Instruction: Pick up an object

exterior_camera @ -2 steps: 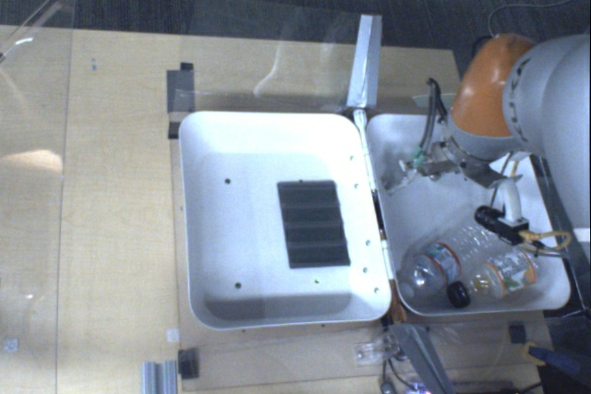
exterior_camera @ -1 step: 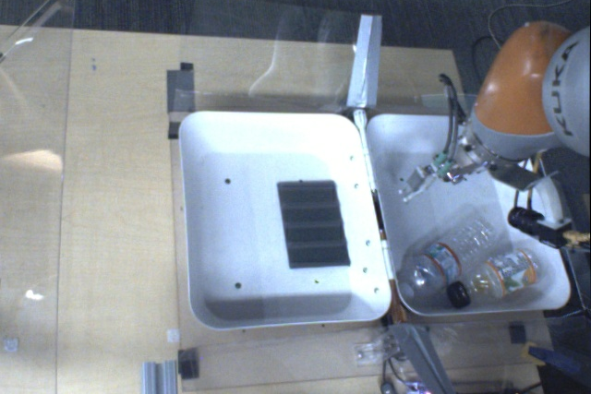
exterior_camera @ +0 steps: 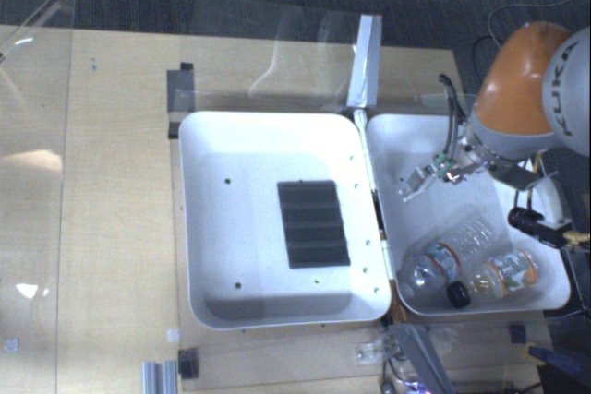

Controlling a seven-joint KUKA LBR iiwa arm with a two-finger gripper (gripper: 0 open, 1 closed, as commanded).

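Observation:
Two clear plastic bottles lie in the front of the right bin (exterior_camera: 406, 138). One has a blue and red label (exterior_camera: 441, 261); the other has an orange label (exterior_camera: 504, 273), with a black cap (exterior_camera: 459, 294) by its end. A black ridged slab (exterior_camera: 314, 223) lies flat in the middle of the left bin (exterior_camera: 231, 226). My gripper (exterior_camera: 416, 185) hangs over the upper left part of the right bin, behind the bottles and apart from them. It is small and partly blurred.
The grey arm with its orange band (exterior_camera: 522, 88) covers the right bin's far right corner. A metal post (exterior_camera: 367, 60) stands behind the seam between the bins. Black cables (exterior_camera: 531, 221) run along the right rim. Bare wooden bench (exterior_camera: 92, 198) lies to the left.

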